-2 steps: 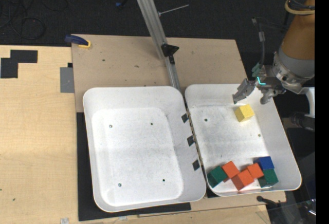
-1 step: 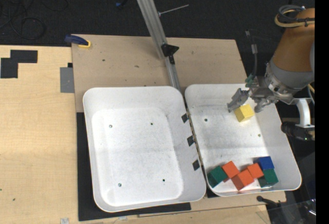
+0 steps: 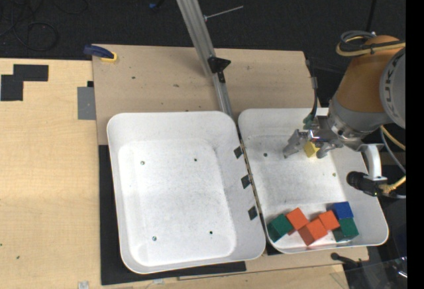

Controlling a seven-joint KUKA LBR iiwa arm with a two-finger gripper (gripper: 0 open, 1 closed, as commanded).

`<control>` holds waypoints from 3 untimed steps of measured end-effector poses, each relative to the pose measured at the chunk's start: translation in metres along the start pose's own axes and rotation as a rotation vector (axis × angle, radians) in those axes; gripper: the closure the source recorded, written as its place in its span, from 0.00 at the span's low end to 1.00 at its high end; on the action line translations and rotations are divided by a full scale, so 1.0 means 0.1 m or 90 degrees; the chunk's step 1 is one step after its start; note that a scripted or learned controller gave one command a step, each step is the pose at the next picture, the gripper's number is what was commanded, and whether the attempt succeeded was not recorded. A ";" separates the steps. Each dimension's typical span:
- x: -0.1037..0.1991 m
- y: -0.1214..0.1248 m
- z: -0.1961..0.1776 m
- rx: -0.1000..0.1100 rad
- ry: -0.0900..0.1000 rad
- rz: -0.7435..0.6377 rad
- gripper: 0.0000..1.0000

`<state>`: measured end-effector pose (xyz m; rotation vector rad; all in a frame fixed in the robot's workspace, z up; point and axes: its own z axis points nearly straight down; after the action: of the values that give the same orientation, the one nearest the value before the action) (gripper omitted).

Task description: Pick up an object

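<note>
My gripper (image 3: 307, 148) hangs over the far part of the right bin (image 3: 291, 181), and its fingers (image 3: 292, 146) are spread apart, so it is open. A small yellow block (image 3: 309, 149) sits between them, with a gap showing on its left side. Along the bin's near edge lies a cluster of blocks: a green one (image 3: 281, 225), an orange one (image 3: 297, 218), a red-orange one (image 3: 314, 232), another orange one (image 3: 329, 220), a blue one (image 3: 342, 209) and a dark green one (image 3: 346, 231).
The left bin (image 3: 132, 142) lies beside the right one, with black clips (image 3: 246, 181) along the shared rim. A slanted aluminium rail (image 3: 196, 24) rises behind the bins. The grey and orange arm (image 3: 368, 92) comes in from the right.
</note>
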<state>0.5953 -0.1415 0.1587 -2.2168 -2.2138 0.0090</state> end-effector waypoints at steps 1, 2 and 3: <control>0.08 -0.05 0.49 -0.001 0.000 0.003 0.00; 0.06 -0.04 0.37 -0.004 -0.001 0.008 1.00; 0.05 -0.06 -0.06 -0.007 -0.001 0.006 1.00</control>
<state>0.5895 -0.1360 0.1645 -2.2344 -2.2093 -0.0018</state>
